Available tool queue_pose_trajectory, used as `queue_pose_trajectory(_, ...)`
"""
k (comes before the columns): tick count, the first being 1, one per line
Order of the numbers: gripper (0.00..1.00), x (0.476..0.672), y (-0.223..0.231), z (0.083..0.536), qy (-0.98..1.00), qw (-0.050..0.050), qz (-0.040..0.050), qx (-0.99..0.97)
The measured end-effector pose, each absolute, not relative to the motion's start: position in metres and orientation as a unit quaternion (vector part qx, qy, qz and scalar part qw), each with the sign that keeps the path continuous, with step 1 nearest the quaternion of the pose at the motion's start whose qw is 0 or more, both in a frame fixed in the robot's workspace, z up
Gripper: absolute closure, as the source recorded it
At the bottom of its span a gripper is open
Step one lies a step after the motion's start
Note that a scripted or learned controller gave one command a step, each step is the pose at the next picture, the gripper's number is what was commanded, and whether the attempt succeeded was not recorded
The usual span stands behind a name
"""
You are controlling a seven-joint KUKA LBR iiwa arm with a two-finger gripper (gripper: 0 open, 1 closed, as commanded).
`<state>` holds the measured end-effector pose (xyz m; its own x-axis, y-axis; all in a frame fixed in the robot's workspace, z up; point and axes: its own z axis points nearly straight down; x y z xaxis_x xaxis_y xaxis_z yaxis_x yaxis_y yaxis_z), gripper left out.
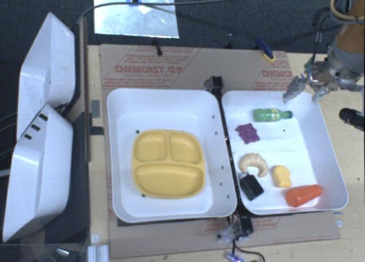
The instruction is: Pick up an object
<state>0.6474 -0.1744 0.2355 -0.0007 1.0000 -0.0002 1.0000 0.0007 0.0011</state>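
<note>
The right bin (pixel 328 141) holds several objects: a green bottle (pixel 272 115) lying on its side, a purple grape bunch (pixel 248 133), a beige croissant (pixel 254 164), a yellow piece (pixel 281 176), a black block (pixel 251 186) and an orange carrot (pixel 303 194). My gripper (pixel 305 90) hangs above the bin's far right rim, just beyond and to the right of the bottle. Its two fingers (pixel 292 91) are spread apart with nothing between them.
The left bin (pixel 122 141) holds a yellow divided tray (pixel 169 162). A black clamp (pixel 214 83) sits where the bins meet at the back. White housings (pixel 43 124) stand at the far left. Cables run across the dark floor behind the bench.
</note>
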Motion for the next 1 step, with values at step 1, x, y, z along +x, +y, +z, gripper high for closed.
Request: queue_pose_trajectory(1,0.0,0.6416,-0.1519,0.2932,0.708,0.002,0.0018,0.706)
